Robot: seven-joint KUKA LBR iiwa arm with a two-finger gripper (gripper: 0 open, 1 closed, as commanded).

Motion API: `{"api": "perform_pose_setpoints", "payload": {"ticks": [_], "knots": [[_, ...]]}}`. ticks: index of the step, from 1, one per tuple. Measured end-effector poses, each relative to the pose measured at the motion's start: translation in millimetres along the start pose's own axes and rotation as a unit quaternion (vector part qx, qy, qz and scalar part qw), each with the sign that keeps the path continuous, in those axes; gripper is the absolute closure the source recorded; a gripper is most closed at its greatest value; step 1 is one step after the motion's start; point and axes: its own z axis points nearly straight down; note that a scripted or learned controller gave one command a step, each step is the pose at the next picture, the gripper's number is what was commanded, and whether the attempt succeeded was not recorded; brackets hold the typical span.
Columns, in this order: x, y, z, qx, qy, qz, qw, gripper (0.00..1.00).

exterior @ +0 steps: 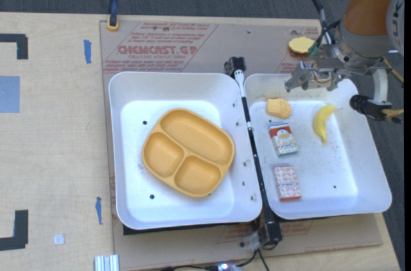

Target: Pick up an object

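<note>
The right bin (369, 189) holds a small yellow ridged piece (279, 108), a yellow banana (323, 122) and two little printed boxes, one red and white (283, 139) and one red (287, 182) nearer the front. My gripper (314, 79) hangs over the bin's far edge, above and behind the banana and the ridged piece. Its fingers stand spread and open, with nothing between them. It touches none of the objects.
The left bin (125, 135) carries a yellow three-part plate (187, 152). A round yellow item (300, 45) lies on the cardboard behind the right bin, just left of the wrist. A black clamp (236, 64) sits between the bins at the back.
</note>
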Motion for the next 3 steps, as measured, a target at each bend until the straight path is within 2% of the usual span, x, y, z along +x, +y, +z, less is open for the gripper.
{"api": "perform_pose_setpoints", "payload": {"ticks": [1, 2, 3], "knots": [[4, -15, 110, 0.001, 0.0, 0.0, 1.0, 0.0], [19, -54, 123, -0.002, 0.0, 0.001, 1.0, 0.0], [19, -53, 113, -0.004, 0.0, 0.001, 1.0, 1.0]]}}
